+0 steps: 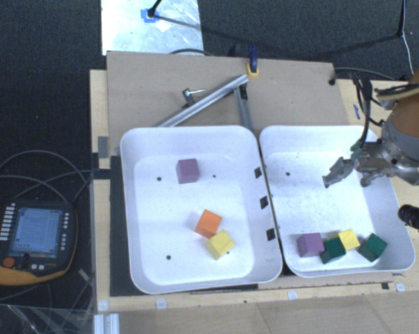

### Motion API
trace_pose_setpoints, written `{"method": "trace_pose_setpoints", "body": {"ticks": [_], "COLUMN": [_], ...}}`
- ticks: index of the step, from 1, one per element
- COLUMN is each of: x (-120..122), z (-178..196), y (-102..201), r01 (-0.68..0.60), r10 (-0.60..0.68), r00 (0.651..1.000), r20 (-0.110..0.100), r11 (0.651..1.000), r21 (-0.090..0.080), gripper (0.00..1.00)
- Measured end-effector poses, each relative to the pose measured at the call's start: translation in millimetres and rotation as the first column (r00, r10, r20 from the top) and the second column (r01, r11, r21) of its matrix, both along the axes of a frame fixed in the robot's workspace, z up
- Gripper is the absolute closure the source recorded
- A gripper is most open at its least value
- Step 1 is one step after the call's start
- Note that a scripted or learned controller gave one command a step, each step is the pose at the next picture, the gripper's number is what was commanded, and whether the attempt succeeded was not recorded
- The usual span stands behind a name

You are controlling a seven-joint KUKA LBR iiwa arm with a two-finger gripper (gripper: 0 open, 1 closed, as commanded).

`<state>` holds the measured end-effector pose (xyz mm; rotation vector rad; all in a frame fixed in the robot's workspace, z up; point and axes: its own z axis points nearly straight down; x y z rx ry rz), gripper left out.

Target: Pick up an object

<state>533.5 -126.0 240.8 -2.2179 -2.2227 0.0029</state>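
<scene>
Nearest you, along the right bin's [383, 207] front wall, sit a purple cube [310, 243], a dark green cube [332, 250], a yellow cube [349, 239] and another green cube [372, 246]. In the left bin [136, 207] you see a yellow block [220, 243] touching an orange block [209, 223], with a purple block [187, 170] farther back. Your pincer [350, 175] hangs over the right bin's middle, fingers spread, gripping nothing.
</scene>
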Motion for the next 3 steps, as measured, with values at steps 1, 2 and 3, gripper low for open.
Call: {"method": "trace_pose_setpoints", "body": {"ticks": [1, 2, 3], "x": [3, 8, 10], "z": [-45, -94, -80], "y": [-7, -15, -15], "r01": [0.0, 0.0, -0.002], "r10": [0.0, 0.0, 0.002], "r00": [1.0, 1.0, 1.0], "r20": [0.0, 0.0, 0.007], "r11": [1.0, 1.0, 1.0], "r21": [0.0, 0.0, -0.001], "gripper": [0.0, 0.0, 1.0]}}
